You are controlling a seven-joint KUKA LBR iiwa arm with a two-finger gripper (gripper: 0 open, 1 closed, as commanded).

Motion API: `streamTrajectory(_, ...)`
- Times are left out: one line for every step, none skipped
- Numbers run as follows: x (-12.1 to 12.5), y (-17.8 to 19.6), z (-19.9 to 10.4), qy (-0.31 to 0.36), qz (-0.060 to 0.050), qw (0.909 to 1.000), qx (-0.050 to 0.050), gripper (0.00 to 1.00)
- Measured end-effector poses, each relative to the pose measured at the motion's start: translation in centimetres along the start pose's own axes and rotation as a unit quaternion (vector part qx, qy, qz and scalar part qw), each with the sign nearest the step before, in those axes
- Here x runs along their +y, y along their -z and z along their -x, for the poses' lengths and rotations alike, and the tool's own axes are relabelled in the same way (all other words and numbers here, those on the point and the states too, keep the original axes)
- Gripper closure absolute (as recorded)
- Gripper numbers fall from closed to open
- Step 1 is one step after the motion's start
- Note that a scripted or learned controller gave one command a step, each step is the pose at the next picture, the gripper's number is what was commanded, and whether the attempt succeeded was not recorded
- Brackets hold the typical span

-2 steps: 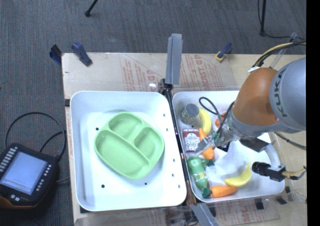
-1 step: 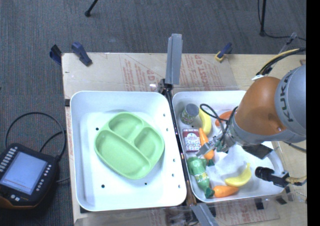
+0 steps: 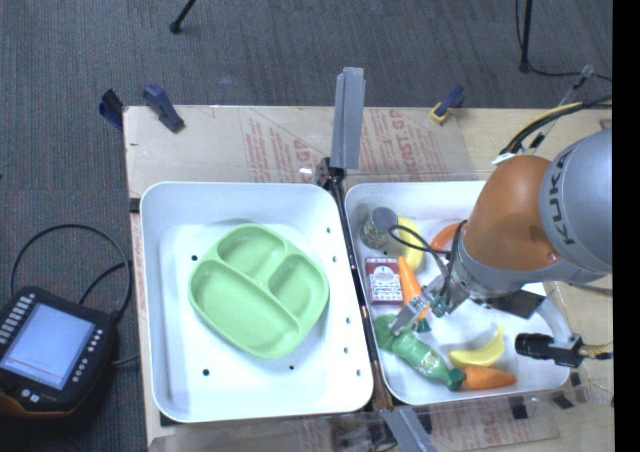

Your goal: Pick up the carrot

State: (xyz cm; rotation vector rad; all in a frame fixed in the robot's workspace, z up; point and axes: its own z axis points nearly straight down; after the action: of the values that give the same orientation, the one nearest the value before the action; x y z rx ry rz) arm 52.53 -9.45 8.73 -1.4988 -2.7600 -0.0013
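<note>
I see the left bin [image 3: 160, 240] holding a green divided plate [image 3: 258, 288]. The right bin [image 3: 440, 195] holds a can [image 3: 380, 225], card [image 3: 383, 280], green bottle [image 3: 418, 355], banana [image 3: 478, 350]; the orange carrot [image 3: 410, 282] lies by my gripper [image 3: 418, 312], which I can't read.

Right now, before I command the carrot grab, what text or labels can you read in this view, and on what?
"KUKA", partly cut off, on the grey arm.
Red printing on the cardboard under the bins: too blurred and upside down to read.
Label on the small red box in the right bin: too small to read.
Handheld screen: unreadable.
</note>
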Motion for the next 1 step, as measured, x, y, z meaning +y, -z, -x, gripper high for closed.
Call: streamTrajectory(-0.19,0.82,0.1,-0.004,-0.001,1.0,0.002,1.0)
